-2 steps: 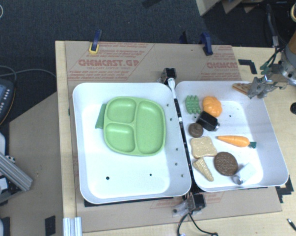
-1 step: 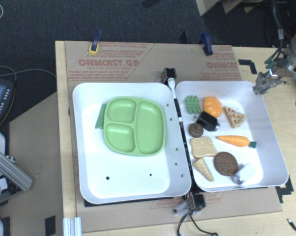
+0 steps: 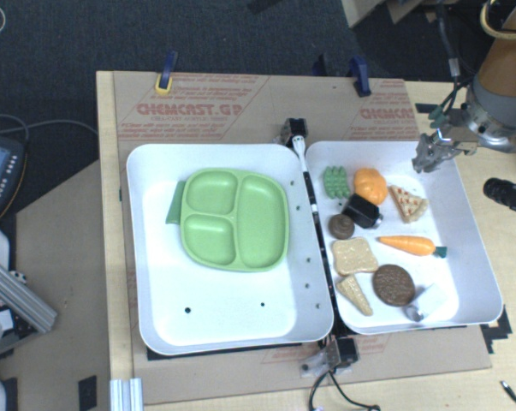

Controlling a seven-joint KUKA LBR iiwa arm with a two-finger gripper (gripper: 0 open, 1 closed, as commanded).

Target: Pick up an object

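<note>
Down at the near edge, the tabletop (image 3: 240,375) holds two white bins, and the left bin (image 3: 155,315) has a big green plate (image 3: 236,219) that looks stiff, light and too wide to pinch. Over in the right bin (image 3: 476,272) lie little toy foods that look light and hard: a brown cookie (image 3: 394,284), a slice of bread (image 3: 353,255), a carrot (image 3: 406,245) and a pizza slice (image 3: 408,203), and the long thin carrot seems easiest to grab across its middle, though it may be slippery. Up at the far right corner of that bin hangs the claw (image 3: 430,152), holding nothing, and I cannot tell if it is apart or together.
</note>
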